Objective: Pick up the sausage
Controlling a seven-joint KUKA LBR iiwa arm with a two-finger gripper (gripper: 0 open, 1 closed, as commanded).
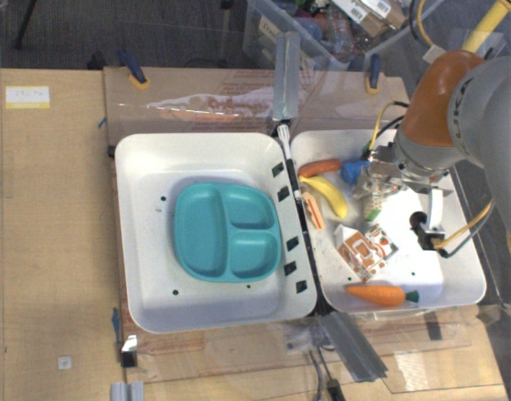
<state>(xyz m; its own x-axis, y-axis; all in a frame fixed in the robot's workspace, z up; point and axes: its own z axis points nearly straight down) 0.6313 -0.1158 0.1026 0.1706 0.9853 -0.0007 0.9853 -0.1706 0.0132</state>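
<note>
The sausage (320, 167), a short reddish-orange link, lies at the far left corner of the right bin (464, 286), just behind the banana (326, 195). My gripper (374, 189) hangs over the middle of that bin, a little to the right of the sausage and next to a small blue object (351, 171). Nothing can be seen held in it. The grey arm with its orange band (443, 90) comes in from the upper right.
The right bin also holds a striped red-and-white item (314, 215), a patterned packet (366, 251) and a carrot (376, 295). A teal divided plate (226, 232) sits in the left bin (147, 174). A clear tub of clutter (339, 7) stands behind the bench.
</note>
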